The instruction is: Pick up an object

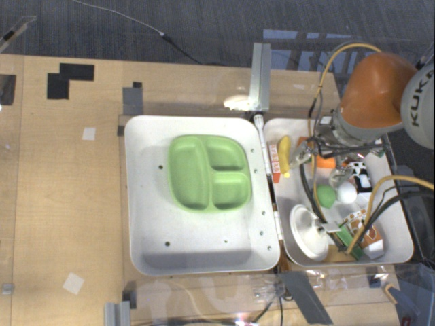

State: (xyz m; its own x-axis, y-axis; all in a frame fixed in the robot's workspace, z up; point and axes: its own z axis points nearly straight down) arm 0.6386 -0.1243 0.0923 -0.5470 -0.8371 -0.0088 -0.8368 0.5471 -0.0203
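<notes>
Inside the left bin (pixel 146 202): one green tray (pixel 207 173); hand (pixel 331 167) grip state unreadable.

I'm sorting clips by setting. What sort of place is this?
Probably a robotics lab bench set up for bin picking: two white bins side by side on a wooden bench, a grey and orange arm over the cluttered right bin, and loose cables across the floor.

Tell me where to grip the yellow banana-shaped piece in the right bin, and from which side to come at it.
Grip the yellow banana-shaped piece across its narrow middle, coming straight down from above. It lies flat and lengthwise along the right bin's left wall, beside a red-and-white packet, so a side approach looks blocked. Its short width probably suits the gripper best.
</notes>
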